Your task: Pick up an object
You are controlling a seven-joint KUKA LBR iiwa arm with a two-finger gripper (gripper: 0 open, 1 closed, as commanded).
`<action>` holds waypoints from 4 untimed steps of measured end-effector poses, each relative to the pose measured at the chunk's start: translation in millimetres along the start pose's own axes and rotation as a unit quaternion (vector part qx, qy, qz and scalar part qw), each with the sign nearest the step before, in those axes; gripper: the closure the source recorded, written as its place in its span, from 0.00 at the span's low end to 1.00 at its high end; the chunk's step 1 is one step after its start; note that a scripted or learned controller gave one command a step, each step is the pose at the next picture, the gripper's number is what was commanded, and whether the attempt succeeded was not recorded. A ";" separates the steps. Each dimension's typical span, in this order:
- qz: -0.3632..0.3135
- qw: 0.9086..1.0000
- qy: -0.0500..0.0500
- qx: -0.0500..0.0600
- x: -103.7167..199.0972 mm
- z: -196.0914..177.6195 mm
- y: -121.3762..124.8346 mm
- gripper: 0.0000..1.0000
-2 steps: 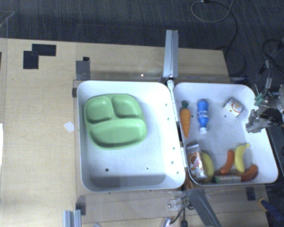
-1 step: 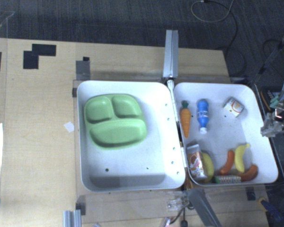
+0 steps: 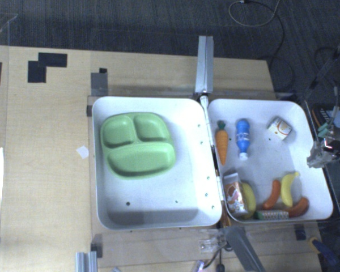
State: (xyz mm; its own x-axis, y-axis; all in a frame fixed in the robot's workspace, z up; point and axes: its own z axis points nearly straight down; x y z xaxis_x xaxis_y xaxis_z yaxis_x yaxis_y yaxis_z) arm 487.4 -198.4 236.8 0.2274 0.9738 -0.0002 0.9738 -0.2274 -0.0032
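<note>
The right bin holds several small items. An orange carrot lies by its left wall, with a blue bottle beside it. A small white carton sits toward the back right. Along the front lie a snack packet, a banana, an orange-red sausage, a second banana and a red piece. My gripper hangs at the bin's right rim, apart from all of them, with nothing seen in it.
The left bin carries a green divided plate in its back half. A metal post stands behind the seam between the bins. Cables lie on the dark floor at the back right.
</note>
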 end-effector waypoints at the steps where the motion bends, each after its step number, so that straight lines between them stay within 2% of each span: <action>1: -0.003 1.000 0.000 0.001 0.9 -7.7 1.1 1.00; 2: -0.005 1.000 0.000 0.003 1.5 -15.4 2.3 1.00; 3: 0.032 0.999 -0.001 -0.001 8.8 -100.9 -1.5 1.00; 4: 0.074 0.997 0.000 0.001 12.2 13.9 19.9 1.00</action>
State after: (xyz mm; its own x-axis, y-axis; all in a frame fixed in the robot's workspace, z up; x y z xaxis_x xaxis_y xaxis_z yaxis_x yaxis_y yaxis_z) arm 509.6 -191.0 222.8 0.3694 0.9293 -0.0011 0.9293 -0.3694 -0.0047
